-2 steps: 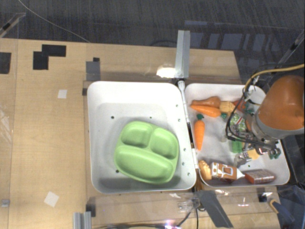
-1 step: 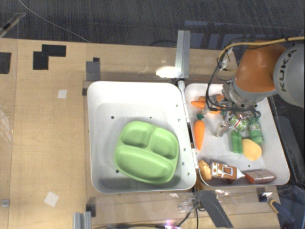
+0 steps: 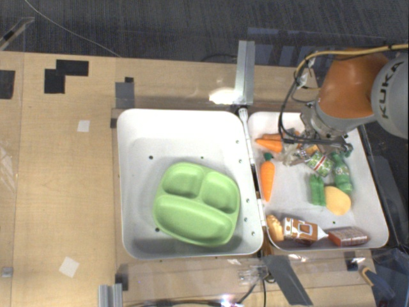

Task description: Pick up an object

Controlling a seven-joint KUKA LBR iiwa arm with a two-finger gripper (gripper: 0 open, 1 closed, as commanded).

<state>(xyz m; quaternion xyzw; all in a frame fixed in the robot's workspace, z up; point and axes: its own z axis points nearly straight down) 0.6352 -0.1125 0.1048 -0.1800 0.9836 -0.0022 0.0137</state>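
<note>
Tan bench boards (image 3: 57, 190) carry two shallow white bins side by side, with dark carpet beyond the far edge. On the left bin (image 3: 137, 139) lies a green divided plate (image 3: 197, 203), three compartments up, resting toward the near right part of the bin floor.

Over the far part of the right bin (image 3: 377, 226) hangs the grey arm with its orange band (image 3: 348, 85), cables looping beside it. Its gripper (image 3: 311, 151) points down into a cluster of toys; whether it is spread or pressed together, I cannot tell, since wrist and clutter hide it.

Just left of the gripper lies a toy carrot (image 3: 269, 143) on its side, and a second carrot (image 3: 266, 180) lies nearer the camera along the bin's left wall. Right under and beside the gripper sit green pieces: a patterned green packet (image 3: 321, 164), a green bottle-like piece (image 3: 317, 190) and another (image 3: 343, 177). A yellow lemon-like toy (image 3: 338, 200) touches them on the near side. Along the near wall lie a brown bottle (image 3: 295, 229) on its side and a small brown box (image 3: 348, 236), both well apart from the gripper.
</note>
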